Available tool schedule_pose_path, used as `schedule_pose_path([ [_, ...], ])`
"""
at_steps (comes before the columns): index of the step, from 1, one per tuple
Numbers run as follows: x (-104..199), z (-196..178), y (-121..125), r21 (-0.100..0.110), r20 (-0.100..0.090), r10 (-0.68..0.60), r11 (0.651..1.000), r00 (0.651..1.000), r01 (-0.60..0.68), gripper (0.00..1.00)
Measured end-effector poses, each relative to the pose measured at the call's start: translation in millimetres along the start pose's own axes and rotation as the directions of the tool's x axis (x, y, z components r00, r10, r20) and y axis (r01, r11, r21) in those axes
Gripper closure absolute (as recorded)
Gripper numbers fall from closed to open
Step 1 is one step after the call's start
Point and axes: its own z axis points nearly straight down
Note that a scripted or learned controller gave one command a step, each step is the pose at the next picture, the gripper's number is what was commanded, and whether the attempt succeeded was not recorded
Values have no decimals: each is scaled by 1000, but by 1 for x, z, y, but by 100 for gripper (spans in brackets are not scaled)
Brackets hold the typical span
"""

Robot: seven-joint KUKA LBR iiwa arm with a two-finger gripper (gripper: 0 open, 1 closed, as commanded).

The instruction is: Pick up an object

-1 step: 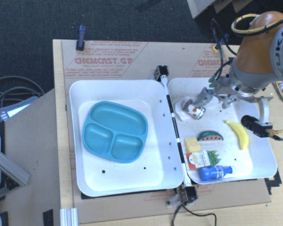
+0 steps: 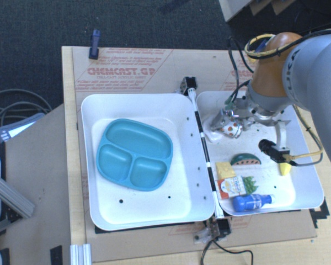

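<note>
My gripper [image 2: 227,120], apart or together I cannot tell, hangs just above a small white-and-red plastic toy [image 2: 232,129] at the shallow white right-hand bin's [image 2: 300,176] far end; probably light, stiff, slippery: grip its middle.

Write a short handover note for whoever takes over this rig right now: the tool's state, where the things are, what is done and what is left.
Tool: low in the right bin, at its far left corner; open or shut cannot be told.
Things: a small white and red piece lies right at the tool. Nearer the camera are a watermelon slice, a yellow block, a red and white carton and a blue bottle. The left bin holds a blue divided plate.
Done: nothing visibly lifted.
Left: get a sure grip, probably on the white and red piece, and raise it.
</note>
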Motion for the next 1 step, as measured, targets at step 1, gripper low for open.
schedule_pose_path([
  [1,0,-11,1,-3,1,1,1000,1000,-1,100],
])
